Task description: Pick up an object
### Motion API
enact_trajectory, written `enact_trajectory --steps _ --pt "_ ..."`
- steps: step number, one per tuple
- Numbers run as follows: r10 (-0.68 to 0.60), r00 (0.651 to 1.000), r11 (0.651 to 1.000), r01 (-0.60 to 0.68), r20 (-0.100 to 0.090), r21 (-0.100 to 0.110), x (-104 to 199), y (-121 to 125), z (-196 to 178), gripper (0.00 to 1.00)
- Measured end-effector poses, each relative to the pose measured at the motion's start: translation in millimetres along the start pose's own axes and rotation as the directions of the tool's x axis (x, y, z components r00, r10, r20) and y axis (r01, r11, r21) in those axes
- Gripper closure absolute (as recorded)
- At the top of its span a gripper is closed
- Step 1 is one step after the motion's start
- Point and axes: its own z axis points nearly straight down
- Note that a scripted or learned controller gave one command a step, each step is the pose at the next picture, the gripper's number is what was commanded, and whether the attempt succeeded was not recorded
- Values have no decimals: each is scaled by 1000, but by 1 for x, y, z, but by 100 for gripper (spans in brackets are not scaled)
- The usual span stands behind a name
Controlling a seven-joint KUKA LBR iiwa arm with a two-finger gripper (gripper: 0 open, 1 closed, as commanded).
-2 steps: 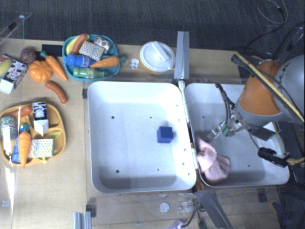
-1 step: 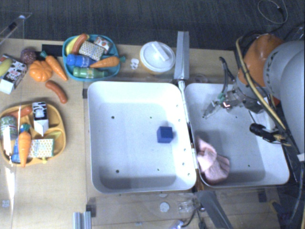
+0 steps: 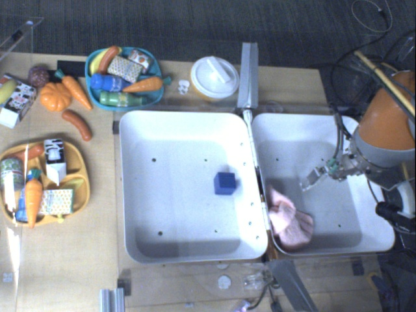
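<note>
A small blue cube (image 3: 225, 182) lies in the left bin (image 3: 162, 239), a little right of its middle. A crumpled pink cloth (image 3: 290, 220) rests in the near left corner of the right bin (image 3: 370, 239). My gripper (image 3: 313, 177) hangs over the middle of the right bin, above and to the right of the cloth and apart from it. The grey arm with its orange band (image 3: 389, 118) comes in from the right. Nothing is visibly held.
A metal divider (image 3: 247, 77) runs between the bins at the back. Left of the bins sit a blue bowl (image 3: 123, 77) and a yellow plate (image 3: 45, 182) of toy food, plus loose toy vegetables (image 3: 65, 99). A white lidded container (image 3: 214, 77) stands behind the left bin.
</note>
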Motion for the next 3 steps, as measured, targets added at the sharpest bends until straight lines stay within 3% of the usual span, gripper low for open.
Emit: enact_trajectory --steps 1,2,3 --pt "-9 1000 1000 9 5 -9 23 27 66 0" --pt "162 987 987 -162 2 -7 16 82 68 0" --pt "154 988 988 -154 7 -14 16 84 55 100"
